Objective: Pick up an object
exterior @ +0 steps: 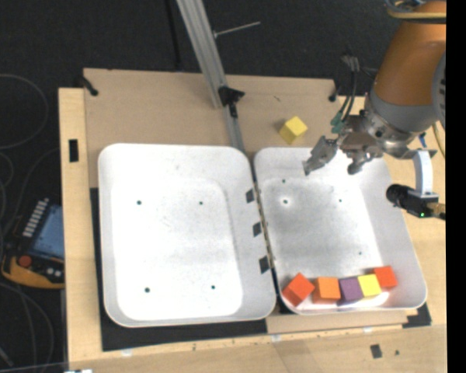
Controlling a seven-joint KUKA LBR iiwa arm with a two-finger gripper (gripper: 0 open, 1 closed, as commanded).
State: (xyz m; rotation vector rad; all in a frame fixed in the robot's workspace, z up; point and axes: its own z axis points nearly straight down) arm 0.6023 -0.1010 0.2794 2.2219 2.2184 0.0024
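Gripper (335, 158), fingers spread and empty, poised above the right bin (338, 224), blocks (342, 287) lined along its opposite rim.

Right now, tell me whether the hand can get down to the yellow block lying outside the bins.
Probably yes. The yellow block lies alone on the bench behind the right bin, with bare board around it. The open hand hangs just beside it, over the bin's far rim.

Robotics lab: bench (163, 103), white bins (175, 235), loose cables (15, 138).
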